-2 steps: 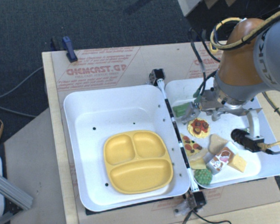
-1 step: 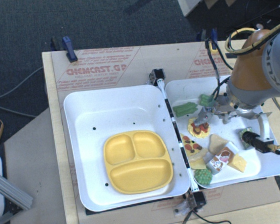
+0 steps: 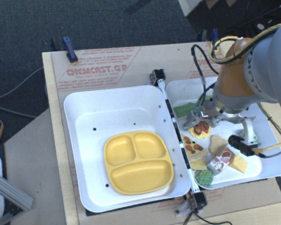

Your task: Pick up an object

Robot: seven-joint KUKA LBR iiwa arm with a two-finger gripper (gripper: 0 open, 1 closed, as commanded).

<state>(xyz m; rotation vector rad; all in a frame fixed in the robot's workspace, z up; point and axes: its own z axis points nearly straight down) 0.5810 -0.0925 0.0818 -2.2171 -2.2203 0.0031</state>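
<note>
Reaching in from your right, the grey arm (image 3: 266, 62) hangs its gripper (image 3: 203, 114) low over the right bin (image 3: 265, 171), just above a red and yellow toy food piece (image 3: 200, 128); you cannot tell how the pincer stands. Near it in that bin lie a green piece (image 3: 182, 110), a pizza slice (image 3: 193, 147), a small can (image 3: 216, 164) and a cheese wedge (image 3: 239, 164). The left bin (image 3: 82, 120) holds a yellow divided plate (image 3: 137, 162).
</note>
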